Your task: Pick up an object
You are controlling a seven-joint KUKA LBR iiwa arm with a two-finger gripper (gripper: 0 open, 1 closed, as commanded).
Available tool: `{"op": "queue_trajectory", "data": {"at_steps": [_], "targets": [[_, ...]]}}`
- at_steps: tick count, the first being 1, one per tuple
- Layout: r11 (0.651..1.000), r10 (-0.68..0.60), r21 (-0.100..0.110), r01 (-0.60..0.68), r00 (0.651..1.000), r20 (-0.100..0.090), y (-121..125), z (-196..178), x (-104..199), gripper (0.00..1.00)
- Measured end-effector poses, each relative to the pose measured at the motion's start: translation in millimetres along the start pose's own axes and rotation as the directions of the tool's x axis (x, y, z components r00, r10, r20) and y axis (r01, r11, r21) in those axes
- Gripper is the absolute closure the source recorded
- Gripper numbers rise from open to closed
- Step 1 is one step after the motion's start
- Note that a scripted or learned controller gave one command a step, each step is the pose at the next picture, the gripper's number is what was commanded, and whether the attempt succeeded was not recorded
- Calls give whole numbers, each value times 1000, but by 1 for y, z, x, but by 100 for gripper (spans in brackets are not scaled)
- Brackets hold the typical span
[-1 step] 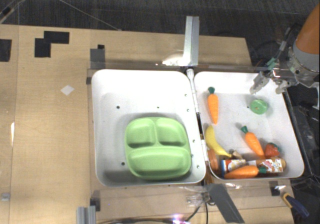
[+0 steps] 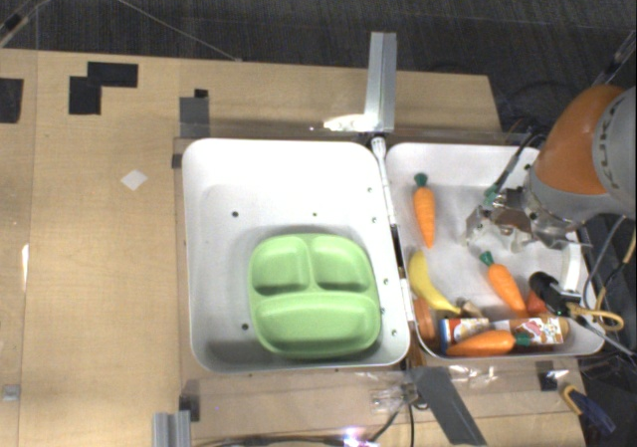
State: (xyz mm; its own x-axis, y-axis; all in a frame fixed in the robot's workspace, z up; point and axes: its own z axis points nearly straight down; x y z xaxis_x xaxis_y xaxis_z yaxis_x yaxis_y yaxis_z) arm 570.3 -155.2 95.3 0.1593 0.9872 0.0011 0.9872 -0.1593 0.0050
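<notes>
Juice bottle (image 2: 518,333) sits at the right bin's (image 2: 453,168) front. Your end effector (image 2: 493,226), mid-right of frame, can't tell spread or pressed; nearest carrot (image 2: 505,285) lies just below-right, long axis running upper-left to lower-right.

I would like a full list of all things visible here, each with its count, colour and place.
bins: two, white, side by side on the bench
divided tray: one, green, in the left bin, toward its near side
carrots: three, orange with green tops; one at the right bin's left side, one at its middle, one at its near wall
banana: one, yellow, right bin, near its left wall
bottle: one, red label, lying along the right bin's near wall
arm: one, grey with orange band, over the right bin
pincer: one, metal, above the right bin
</notes>
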Motion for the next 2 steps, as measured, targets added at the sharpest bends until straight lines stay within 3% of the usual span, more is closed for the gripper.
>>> {"op": "queue_trajectory", "data": {"at_steps": [1,2], "targets": [[1000,26,-15,-26,1000,1,-39,3,5,0],[999,26,-21,-26,1000,-5,-36,-9,8,100]]}}
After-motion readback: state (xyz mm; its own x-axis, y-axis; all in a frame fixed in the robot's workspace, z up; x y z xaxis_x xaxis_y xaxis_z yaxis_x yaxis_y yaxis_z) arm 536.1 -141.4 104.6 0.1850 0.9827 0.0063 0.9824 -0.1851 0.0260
